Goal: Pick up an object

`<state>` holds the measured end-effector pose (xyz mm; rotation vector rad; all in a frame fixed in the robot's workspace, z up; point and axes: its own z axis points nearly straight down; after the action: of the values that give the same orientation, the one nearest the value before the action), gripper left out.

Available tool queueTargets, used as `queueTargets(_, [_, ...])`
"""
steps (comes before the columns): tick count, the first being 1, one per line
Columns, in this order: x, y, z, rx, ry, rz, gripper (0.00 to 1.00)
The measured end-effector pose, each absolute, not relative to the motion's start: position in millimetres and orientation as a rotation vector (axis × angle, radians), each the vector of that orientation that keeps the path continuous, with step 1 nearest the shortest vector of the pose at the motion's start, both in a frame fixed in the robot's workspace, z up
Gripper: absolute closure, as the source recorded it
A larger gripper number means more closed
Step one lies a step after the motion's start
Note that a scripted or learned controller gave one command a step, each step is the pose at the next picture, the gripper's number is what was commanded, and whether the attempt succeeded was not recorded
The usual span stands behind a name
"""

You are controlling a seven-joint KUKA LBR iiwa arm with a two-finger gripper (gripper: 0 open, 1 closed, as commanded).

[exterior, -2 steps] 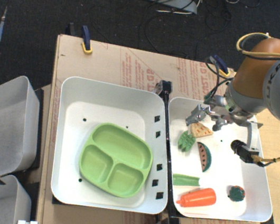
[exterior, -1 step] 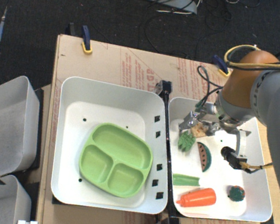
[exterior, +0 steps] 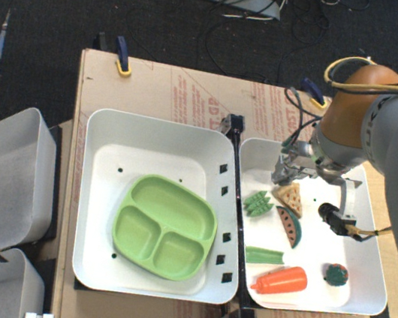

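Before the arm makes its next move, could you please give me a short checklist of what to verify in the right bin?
1. Gripper is over the right white bin, at its far-left part: ok.
2. A target lies under it, the tan wedge-shaped pizza slice toy: ok.
3. Jaws open or shut: cannot tell.
4. Slice between the jaws: cannot tell.
5. Close neighbours, the green leafy toy and watermelon slice toy: not ok, crowded.
6. Orange carrot toy lies well apart: ok.
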<state>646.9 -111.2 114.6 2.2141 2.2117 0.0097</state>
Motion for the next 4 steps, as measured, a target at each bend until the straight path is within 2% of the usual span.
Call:
queueTargets(1, [647.7, -114.1, 178.7, 2.217, 2.216, 0.007, 1.0])
queueTargets(2, [648.6, -114.1, 203.8, 2.217, 2.221, 0.004, 1.0])
queueTargets(4, [646.0, 0.5, 213.3, 2.213, 2.228, 0.003, 1.0])
